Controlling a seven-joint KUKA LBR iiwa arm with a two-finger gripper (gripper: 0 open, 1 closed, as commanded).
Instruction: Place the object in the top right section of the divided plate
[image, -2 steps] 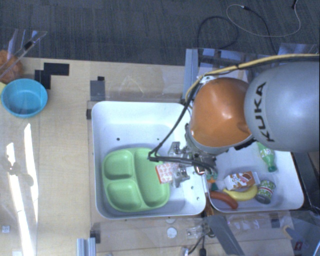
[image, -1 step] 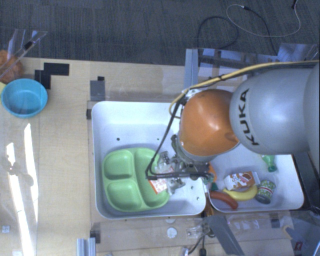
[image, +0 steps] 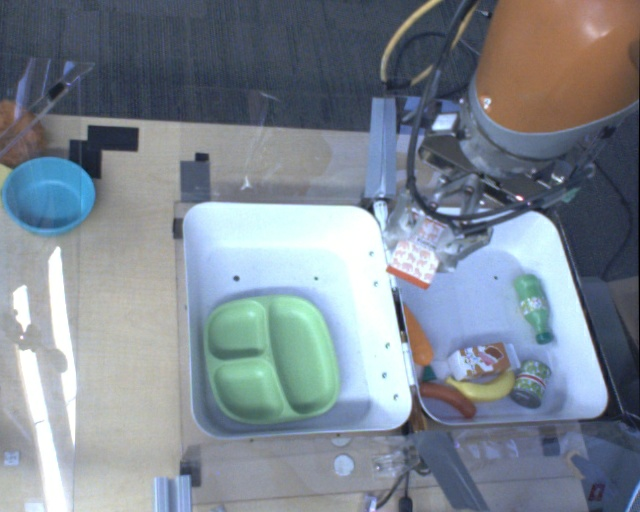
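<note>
A green divided plate (image: 270, 358) lies in the lower part of the left white bin (image: 280, 235), with two small sections on its left and one long section on its right. My gripper (image: 438, 238) hangs over the upper left corner of the right bin (image: 575, 300), close to the divider between the bins. It is shut on a red and white snack packet (image: 414, 258), which hangs tilted from the fingertips and overlaps the bin rim. The plate sits well to the lower left of the packet.
The right bin holds a green bottle (image: 533, 307), a carrot (image: 421, 340), a brown and white pouch (image: 483, 360), a banana (image: 482, 389), a red sausage (image: 448, 399) and a small can (image: 531, 382). A blue bowl (image: 48, 195) stands on the bench at far left.
</note>
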